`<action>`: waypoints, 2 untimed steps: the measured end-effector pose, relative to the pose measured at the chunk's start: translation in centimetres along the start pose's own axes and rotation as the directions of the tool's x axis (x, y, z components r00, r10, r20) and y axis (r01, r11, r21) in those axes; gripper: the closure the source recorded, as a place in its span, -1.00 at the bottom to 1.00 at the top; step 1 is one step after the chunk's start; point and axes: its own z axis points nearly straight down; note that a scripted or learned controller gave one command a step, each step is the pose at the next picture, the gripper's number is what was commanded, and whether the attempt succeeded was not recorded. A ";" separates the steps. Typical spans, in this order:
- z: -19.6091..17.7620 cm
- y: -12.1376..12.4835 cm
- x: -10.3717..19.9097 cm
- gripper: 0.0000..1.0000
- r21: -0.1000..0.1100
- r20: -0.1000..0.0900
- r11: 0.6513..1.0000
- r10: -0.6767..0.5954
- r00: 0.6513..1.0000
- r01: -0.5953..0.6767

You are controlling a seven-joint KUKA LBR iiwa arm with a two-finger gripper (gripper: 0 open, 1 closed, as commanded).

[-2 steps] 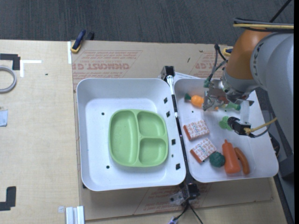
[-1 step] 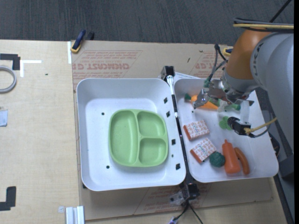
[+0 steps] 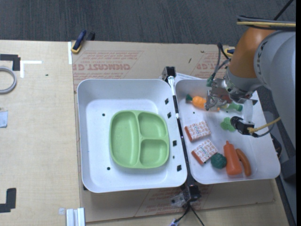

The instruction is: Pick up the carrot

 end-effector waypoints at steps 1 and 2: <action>0.0 0.0 0.0 -1.00 0.000 0.000 1.000 0.000 1.000 0.000; 2.0 -0.3 1.1 -1.00 0.001 0.000 0.999 -0.048 0.999 0.048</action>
